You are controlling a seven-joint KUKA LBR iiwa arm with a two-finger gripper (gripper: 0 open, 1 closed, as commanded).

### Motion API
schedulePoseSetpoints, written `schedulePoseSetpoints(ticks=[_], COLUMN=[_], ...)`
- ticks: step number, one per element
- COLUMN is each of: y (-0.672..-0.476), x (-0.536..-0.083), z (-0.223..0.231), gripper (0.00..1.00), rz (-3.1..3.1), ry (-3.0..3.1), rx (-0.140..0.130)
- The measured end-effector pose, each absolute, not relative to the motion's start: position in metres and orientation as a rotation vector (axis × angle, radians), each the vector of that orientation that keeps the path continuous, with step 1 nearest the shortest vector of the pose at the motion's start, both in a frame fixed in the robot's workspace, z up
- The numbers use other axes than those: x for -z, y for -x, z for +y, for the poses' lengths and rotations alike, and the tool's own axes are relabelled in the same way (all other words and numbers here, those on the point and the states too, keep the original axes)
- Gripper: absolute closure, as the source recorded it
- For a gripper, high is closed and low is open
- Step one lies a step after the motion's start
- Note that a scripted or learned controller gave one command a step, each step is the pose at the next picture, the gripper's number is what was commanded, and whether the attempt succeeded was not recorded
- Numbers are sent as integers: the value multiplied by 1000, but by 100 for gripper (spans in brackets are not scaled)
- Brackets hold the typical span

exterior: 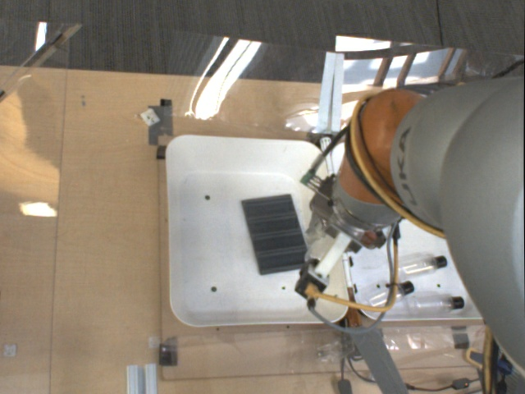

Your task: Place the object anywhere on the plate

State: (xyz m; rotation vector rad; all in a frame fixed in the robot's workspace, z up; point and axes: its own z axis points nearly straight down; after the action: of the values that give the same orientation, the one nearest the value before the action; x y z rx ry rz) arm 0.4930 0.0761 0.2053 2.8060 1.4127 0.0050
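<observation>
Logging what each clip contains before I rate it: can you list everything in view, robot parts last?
bench: one, pale wood, under both bins
left bin: one, white, middle of the view
ribbed slab: one, dark grey, flat in the left bin, right of its middle
right bin: one, white, largely covered by the arm
clear tubes: three as far as I can tell, black caps, in the right bin, lower right
corner brackets: two, black, on the bench at the left bin's left corners
arm: one, grey with an orange band, reaching in from the right above where the bins meet
</observation>
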Motion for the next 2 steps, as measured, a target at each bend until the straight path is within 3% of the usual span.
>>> schedulePoseSetpoints(ticks=[1,2], y=[-487,-538], x=[-257,-246], z=[155,227], gripper=[100,100], rz=[1368,1435], ry=[-2830,-2794], rx=[-4,-1])
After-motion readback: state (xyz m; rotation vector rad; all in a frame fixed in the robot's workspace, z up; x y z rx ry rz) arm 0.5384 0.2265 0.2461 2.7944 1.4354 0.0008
